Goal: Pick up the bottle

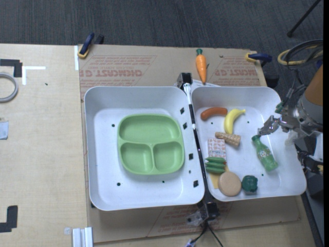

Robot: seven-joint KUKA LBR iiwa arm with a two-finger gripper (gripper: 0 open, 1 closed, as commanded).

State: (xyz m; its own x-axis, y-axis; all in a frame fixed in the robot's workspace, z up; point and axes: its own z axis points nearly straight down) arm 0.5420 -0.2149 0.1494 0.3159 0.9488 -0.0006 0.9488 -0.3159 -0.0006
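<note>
1. Nearest you in the right bin (288, 189): a broccoli floret (250, 183) and a tan round bun (230, 183).
2. Your target, the green bottle (264, 152), lies flat near that bin's right wall.
3. Gripper (269, 126) hangs just above the bottle's cap end, fingers spread, nothing between them.
4. Farther: banana (233, 119), sausage (213, 112).
5. Left bin holds a green divided plate (151, 144).

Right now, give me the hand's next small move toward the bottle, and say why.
Probably shift the hand slightly left and down over the green bottle. The hand sits just above the bottle's cap end, near the right bin's far edge, and the bottle lies flat and ungrasped.
</note>
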